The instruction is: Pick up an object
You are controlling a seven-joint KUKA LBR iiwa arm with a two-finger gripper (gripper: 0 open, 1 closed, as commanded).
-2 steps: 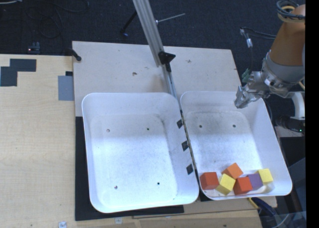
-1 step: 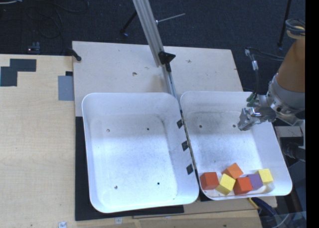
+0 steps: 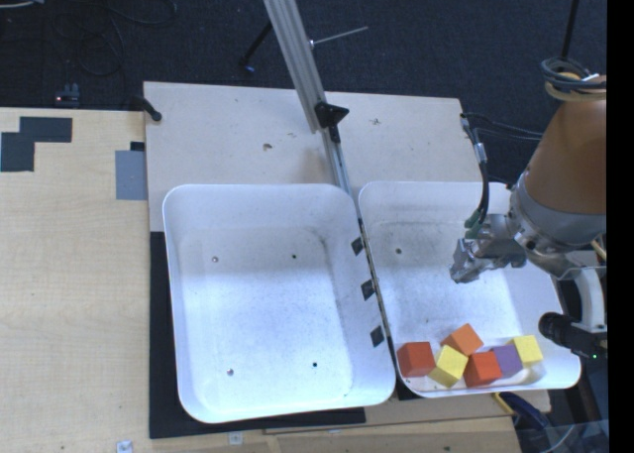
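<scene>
Six small blocks [image 3: 466, 354] lie huddled in the near corner of the right bin [image 3: 426, 233], none lifted yet. The tool [image 3: 468, 268] hangs above the bin's middle, apart from them; its grip state cannot be told, so the whole pick remains.

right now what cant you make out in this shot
- Gripper, camera view: small and blurred over the right bin; whether it holds anything cannot be told.
- Purple block: partly covered by the orange block and yellow block beside it.
- Arm: cut off by the right edge.
- Block pile: too tight to tell which blocks rest on others.
</scene>
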